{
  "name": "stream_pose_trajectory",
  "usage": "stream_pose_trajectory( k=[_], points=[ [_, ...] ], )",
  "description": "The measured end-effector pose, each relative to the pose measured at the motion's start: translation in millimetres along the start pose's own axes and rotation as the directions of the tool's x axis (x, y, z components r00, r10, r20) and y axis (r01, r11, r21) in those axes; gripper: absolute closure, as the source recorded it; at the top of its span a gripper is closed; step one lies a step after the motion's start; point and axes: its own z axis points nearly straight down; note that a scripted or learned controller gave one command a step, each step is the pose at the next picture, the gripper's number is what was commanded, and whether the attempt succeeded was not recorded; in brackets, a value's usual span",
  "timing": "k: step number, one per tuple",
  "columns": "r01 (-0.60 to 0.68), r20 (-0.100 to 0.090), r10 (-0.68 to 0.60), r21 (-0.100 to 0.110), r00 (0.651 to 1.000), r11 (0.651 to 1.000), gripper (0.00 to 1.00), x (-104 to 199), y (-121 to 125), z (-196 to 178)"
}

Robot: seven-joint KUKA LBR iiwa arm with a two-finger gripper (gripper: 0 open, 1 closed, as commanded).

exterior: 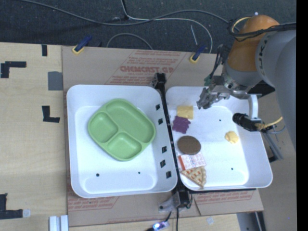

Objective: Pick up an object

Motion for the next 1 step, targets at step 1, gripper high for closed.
stream_pose_trajectory(
  k=[1],
  points=[
    [0.001, 0.0, -0.001, -0.002, 1.0, 1.0, 1.0, -2.9, 10.9, -54.4]
  ],
)
